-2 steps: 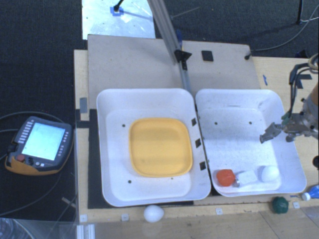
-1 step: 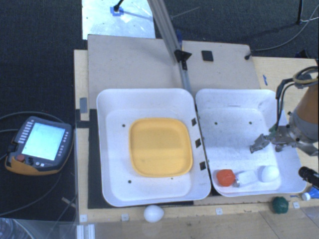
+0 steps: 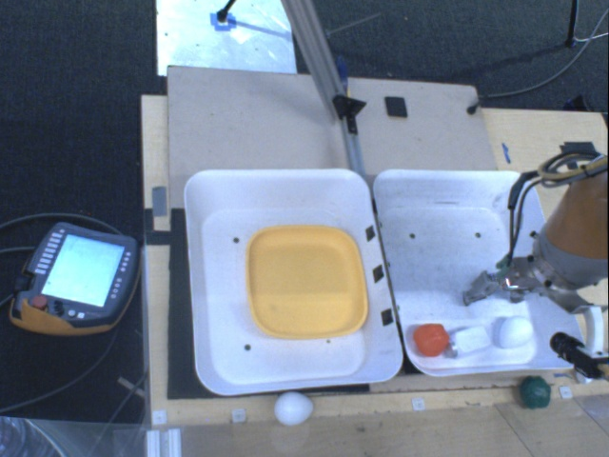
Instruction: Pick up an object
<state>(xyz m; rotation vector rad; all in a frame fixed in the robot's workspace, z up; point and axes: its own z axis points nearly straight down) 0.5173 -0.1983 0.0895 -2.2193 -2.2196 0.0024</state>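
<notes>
In the right bin (image 3: 447, 208), near its front wall, lie a red-orange ball (image 3: 429, 339), a small white block (image 3: 470, 339) touching it, and a white egg-shaped object (image 3: 514, 331). My gripper (image 3: 488, 290) hangs over the right part of this bin, just behind those three things and apart from them. It is open, with nothing between its fingers. The arm's orange band (image 3: 579, 228) rises at the right edge of the view.
The left bin (image 3: 214, 284) holds a yellow square plate (image 3: 306, 280). Outside the bins, a white egg (image 3: 293, 408) lies on the bench in front of the left bin, and a dark green ball (image 3: 535, 391) sits off the right bin's front corner. A teach pendant (image 3: 74, 276) lies far left.
</notes>
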